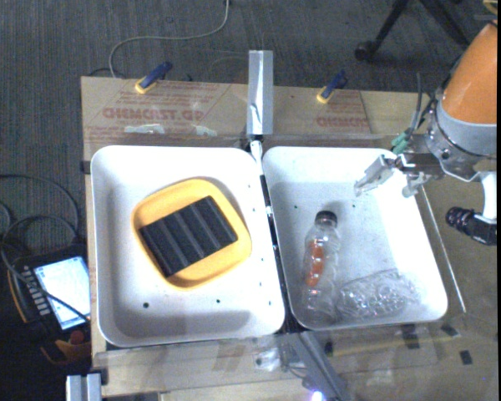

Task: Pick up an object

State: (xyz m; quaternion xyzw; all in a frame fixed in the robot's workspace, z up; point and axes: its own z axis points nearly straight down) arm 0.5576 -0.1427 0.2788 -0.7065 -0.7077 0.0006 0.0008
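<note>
The gripper (391, 176) hangs above the far right corner of the right bin (434, 306), fingers spread apart with nothing between them. The bottle (318, 261), clear with a dark cap and orange bits inside, lies on the bin floor near its left wall, cap pointing toward the far side. Just beside the bottle's base, toward the bin's near right corner, sits a crumpled clear plastic bag (376, 295). Left of that bin, in the left bin (108, 249), rests a yellow tray (192, 232) with a dark ribbed insert.
</note>
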